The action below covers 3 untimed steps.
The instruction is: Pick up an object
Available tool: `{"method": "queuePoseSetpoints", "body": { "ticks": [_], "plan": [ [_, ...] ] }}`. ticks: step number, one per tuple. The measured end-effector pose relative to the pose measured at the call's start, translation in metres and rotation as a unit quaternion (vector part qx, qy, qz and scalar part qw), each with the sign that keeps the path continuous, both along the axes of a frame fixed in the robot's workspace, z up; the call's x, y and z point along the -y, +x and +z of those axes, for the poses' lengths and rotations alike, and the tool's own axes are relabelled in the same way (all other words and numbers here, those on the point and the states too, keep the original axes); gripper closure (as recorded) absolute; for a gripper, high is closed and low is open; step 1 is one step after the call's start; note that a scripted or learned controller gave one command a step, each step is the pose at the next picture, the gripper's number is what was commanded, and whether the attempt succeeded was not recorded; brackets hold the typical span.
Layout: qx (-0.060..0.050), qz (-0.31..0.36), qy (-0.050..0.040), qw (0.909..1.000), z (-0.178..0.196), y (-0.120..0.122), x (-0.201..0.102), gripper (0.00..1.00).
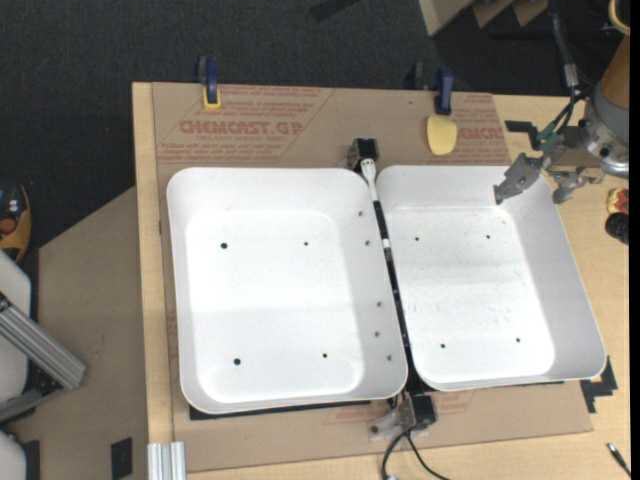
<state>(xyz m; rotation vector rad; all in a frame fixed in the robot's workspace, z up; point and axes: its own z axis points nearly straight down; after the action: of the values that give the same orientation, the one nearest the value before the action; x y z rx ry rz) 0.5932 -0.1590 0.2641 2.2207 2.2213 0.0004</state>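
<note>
The claw (540, 176) hangs over the far right corner of the right bin (570, 268), its fingers apart and holding nothing. I see no object in the bins, so the pick is not yet done.

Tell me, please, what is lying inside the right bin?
Inside the right bin only its white floor with a few small dark dots shows. The gripper hangs over its far corner, covering that bit.

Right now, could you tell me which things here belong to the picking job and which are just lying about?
Job:
gripper, over the right bin's far corner
left bin
right bin

Lying about:
two blue clamps
yellow piece on the board behind the bins
cable at the front
</note>
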Motion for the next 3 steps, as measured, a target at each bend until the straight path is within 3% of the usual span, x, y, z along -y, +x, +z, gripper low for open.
{"method": "queuePoseSetpoints", "body": {
  "ticks": [1,2,3],
  "plan": [
    [0.002,0.0,-0.0006,1.0,0.011,0.001,0.0,1.0],
    [0.0,0.005,0.0024,1.0,0.025,-0.001,-0.102,1.0],
    [0.005,-0.003,-0.0028,1.0,0.096,0.006,-0.026,1.0]
  ]
}}
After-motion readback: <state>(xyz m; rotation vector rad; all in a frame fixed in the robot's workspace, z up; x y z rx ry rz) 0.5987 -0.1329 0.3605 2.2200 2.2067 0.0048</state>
